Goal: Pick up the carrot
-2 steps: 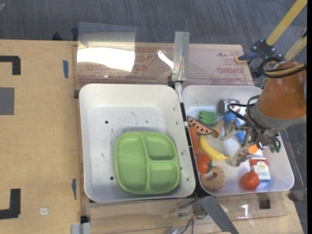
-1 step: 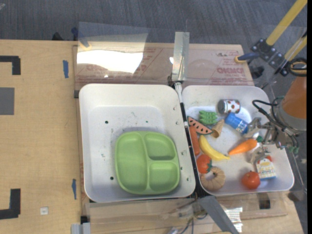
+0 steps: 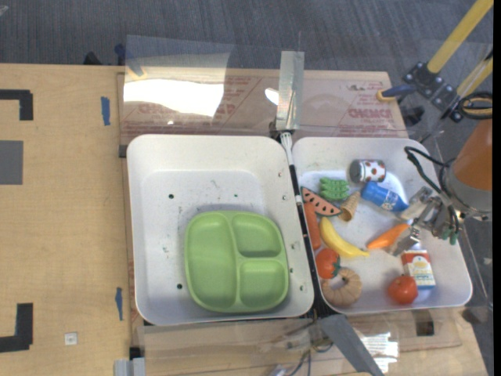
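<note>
Camera view: cardboard-covered bench (image 3: pixel 55 233), grey floor (image 3: pixel 235 14).

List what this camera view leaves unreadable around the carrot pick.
- Gripper: small and cluttered beside the carrot; whether it touches the carrot is unclear.
- Arm: cut off by the right edge.
- Small carton: label print too small to read.
- Can: markings too small to read.

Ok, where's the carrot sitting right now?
In the camera view, the carrot lies in the right bin, toward its right side, just right of the banana and above the tomato, with the gripper at its right end.
</note>
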You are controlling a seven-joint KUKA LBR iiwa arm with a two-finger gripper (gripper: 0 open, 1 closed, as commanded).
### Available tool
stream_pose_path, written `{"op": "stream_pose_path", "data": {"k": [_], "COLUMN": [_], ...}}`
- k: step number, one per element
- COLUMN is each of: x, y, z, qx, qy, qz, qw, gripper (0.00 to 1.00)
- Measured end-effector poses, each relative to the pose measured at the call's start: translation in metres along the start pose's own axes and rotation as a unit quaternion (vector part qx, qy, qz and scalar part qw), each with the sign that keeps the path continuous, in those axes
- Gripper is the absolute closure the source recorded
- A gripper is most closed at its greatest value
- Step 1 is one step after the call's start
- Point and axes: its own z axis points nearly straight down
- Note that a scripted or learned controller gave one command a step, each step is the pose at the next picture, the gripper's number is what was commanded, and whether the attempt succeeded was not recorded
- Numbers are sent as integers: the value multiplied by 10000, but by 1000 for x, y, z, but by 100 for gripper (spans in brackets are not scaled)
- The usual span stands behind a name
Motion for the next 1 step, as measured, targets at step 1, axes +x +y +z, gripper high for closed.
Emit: {"op": "stream_pose_path", "data": {"k": [1], "x": [37], "y": [55], "z": [-1], "qx": [-1], "qy": [4], "qz": [1653], "qw": [9862], "gripper": [0]}}
